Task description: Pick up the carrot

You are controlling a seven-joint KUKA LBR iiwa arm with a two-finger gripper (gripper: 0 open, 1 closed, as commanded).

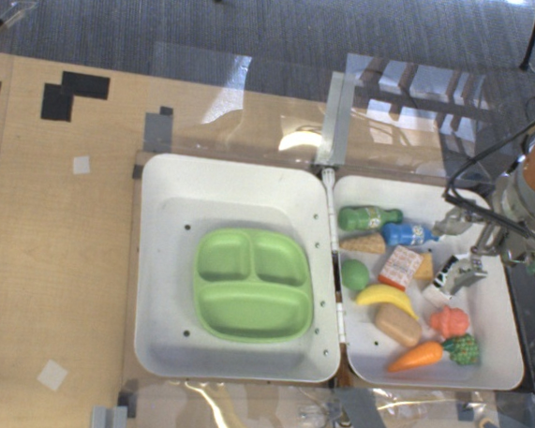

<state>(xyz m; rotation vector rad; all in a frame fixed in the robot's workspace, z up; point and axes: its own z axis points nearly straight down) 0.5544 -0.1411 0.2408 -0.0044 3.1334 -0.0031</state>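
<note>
The carrot [416, 356] is orange and lies at a slant near the front edge of the right bin [507, 368], its thick end against a green leafy piece [464, 350]. My gripper [463, 248] hangs over the right side of that bin, well behind the carrot. It stands open with nothing between its fingers. A small black and white item [444, 276] lies just below it.
The right bin also holds a green bottle [369, 218], a blue bottle [409, 234], a red and white box [399, 266], a banana [387, 296], a bread roll [397, 323], a lime [355, 274] and a red-orange piece [449, 321]. The left bin [171, 190] holds a green divided tray [253, 283].
</note>
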